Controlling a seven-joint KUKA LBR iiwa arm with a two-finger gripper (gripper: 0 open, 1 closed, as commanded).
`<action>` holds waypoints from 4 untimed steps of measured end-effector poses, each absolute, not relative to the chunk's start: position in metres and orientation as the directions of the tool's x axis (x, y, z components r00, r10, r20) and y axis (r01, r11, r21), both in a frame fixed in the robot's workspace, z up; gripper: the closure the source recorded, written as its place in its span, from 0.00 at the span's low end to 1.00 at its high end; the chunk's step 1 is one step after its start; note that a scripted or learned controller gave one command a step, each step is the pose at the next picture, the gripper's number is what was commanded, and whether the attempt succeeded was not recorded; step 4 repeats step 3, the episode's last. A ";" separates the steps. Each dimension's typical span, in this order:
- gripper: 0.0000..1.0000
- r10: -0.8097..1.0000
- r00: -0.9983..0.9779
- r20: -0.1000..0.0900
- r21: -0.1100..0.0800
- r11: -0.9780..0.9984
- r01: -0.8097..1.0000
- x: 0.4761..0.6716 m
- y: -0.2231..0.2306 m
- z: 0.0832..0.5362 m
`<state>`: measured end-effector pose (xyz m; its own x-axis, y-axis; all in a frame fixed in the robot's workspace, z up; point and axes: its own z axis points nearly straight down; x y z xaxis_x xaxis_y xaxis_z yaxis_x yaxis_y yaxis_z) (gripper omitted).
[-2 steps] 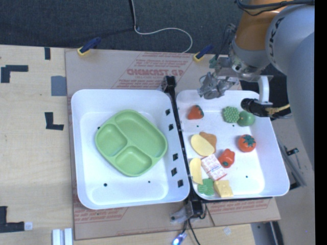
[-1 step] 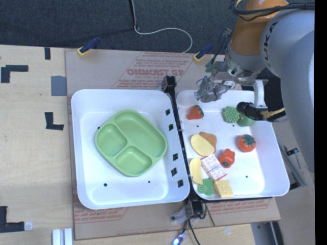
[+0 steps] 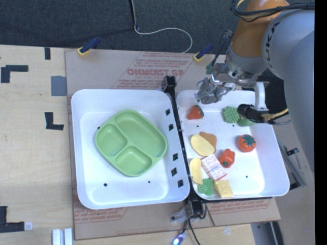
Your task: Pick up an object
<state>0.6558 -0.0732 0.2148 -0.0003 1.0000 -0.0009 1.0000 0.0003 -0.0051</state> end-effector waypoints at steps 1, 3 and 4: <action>1.00 1.000 -0.001 0.000 -0.004 0.001 1.000 0.667 -0.082 0.225; 1.00 1.000 -0.001 -0.001 -0.005 0.001 1.000 0.660 -0.082 0.218; 1.00 1.000 -0.001 -0.001 -0.005 0.001 1.000 0.660 -0.082 0.218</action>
